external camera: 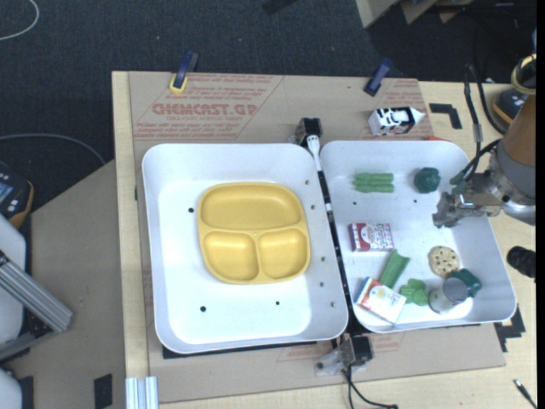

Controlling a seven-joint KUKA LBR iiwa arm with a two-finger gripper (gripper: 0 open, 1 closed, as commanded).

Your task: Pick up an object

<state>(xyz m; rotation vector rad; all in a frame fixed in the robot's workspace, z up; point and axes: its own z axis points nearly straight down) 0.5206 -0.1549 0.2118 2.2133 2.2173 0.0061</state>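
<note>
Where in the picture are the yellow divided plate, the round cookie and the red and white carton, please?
yellow divided plate [252, 206]: camera view, on its large upper compartment.
round cookie [443, 261]: camera view, on the middle of its face.
red and white carton [371, 237]: camera view, on its top side.

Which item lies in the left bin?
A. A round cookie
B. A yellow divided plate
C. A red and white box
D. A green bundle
B: the yellow divided plate sits alone in the left bin, while the box, cookie and green pieces lie in the right bin.
</note>
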